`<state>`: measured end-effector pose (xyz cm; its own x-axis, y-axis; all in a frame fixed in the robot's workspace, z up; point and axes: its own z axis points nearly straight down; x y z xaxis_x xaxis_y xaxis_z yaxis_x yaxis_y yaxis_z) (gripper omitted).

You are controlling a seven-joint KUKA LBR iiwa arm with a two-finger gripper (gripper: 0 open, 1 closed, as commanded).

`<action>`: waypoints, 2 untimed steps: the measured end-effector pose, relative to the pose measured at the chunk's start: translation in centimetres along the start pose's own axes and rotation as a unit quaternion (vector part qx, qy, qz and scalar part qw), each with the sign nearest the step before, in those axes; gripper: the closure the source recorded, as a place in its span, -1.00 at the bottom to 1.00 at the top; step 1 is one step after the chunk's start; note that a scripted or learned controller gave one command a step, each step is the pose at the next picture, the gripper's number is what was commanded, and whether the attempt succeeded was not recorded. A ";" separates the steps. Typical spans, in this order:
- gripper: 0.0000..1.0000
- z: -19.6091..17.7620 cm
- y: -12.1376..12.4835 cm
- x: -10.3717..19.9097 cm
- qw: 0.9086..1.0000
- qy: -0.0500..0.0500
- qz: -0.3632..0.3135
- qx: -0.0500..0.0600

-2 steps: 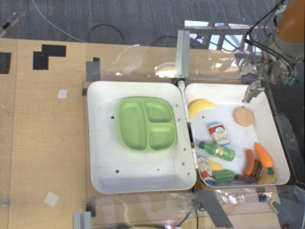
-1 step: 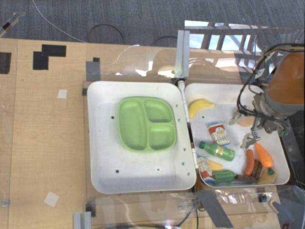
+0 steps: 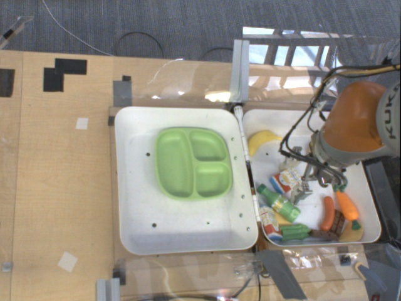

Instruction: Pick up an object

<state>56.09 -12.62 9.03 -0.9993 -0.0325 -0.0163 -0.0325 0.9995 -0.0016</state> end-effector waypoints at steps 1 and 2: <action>-1.00 -0.1 3.6 0.4 0.996 -0.001 0.091 0.002; -1.00 0.1 4.3 -3.5 1.000 0.001 -0.007 0.000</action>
<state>59.42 -8.20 8.98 -0.9988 -0.0460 -0.0134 -0.0460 0.9989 -0.0015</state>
